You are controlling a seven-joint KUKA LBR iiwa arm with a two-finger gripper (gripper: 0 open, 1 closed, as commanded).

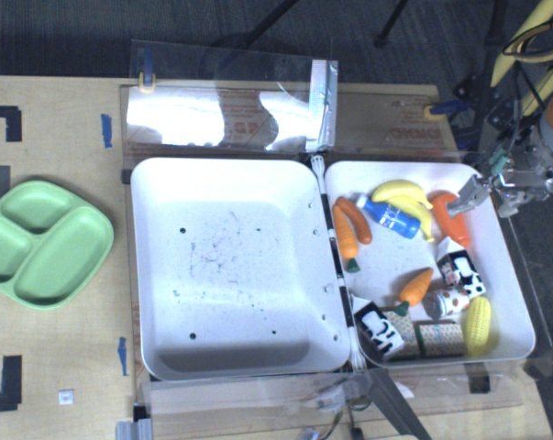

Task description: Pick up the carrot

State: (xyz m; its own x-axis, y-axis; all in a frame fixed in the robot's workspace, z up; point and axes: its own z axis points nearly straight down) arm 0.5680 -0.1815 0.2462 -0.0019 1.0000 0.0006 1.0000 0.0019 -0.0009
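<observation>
The grey two-finger tool (pixel 467 200) hangs over the 3 o'clock rim of the right-hand shallow white bin (pixel 519 287); whether it is apart or together I cannot tell. Directly beneath it lies an orange-red rounded piece (pixel 452 223) (what it is I cannot say).

Two things read as carrots. The short orange carrot with a green stub (pixel 416 286) lies toward 7 o'clock from the tool, its long axis running 1 to 7 o'clock, stub at the 7 end. The long orange carrot with a green tip (pixel 347 237) lies well apart, between 8 and 9 o'clock, against the bin's left wall, axis nearly 12 to 6. The short one is nearer, so I judge it the likelier target.

Counted besides: one yellow banana (pixel 400 192), one blue bottle (pixel 392 216), one yellow corn cob (pixel 478 324), two black-and-white toys (pixel 460 271).
</observation>
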